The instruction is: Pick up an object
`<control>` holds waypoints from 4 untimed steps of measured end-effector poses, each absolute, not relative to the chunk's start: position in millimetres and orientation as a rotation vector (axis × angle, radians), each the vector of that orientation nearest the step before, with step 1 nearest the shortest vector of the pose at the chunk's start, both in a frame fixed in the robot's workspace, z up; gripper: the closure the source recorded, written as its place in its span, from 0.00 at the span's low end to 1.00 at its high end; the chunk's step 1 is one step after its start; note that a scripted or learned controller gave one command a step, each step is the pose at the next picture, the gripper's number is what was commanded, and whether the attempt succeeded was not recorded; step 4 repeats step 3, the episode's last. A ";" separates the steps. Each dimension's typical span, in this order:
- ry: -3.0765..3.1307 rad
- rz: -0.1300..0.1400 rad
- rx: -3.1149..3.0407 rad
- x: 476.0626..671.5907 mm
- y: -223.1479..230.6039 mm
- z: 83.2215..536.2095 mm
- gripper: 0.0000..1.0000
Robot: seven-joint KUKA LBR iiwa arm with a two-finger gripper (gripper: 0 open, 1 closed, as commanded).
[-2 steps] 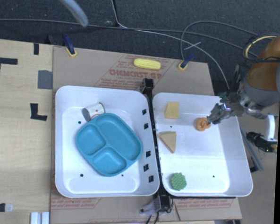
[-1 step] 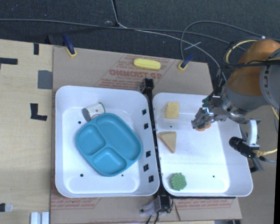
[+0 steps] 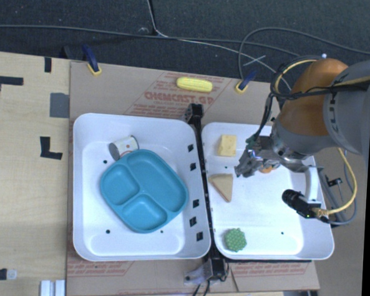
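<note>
The right bin (image 3: 292,241) holds a yellow cheese block (image 3: 227,145) at its far left, a tan wedge (image 3: 222,187) below it and a green broccoli-like ball (image 3: 235,239) near the front. My gripper (image 3: 246,163) hangs over the bin's upper middle, just right of the cheese block and above the wedge. A small orange object (image 3: 268,169) peeks out beside the gripper's right side. Nothing shows between the fingers.
The left bin (image 3: 82,188) holds a blue sectioned plate (image 3: 143,190) and a small grey-white cup (image 3: 122,147) lying on its side. A yellow banana-like object (image 3: 194,84) lies on the cardboard behind the bins. Cables loop around the arm at right.
</note>
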State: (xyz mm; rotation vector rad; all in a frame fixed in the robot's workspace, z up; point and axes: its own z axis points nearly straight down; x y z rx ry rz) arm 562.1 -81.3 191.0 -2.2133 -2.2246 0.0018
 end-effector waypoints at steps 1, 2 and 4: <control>-2.225 0.003 -2.213 549.1 -33.2 188.0 1.00; -2.227 0.000 -2.211 528.1 19.8 200.0 1.00; -2.227 0.000 -2.213 523.2 62.2 208.2 1.00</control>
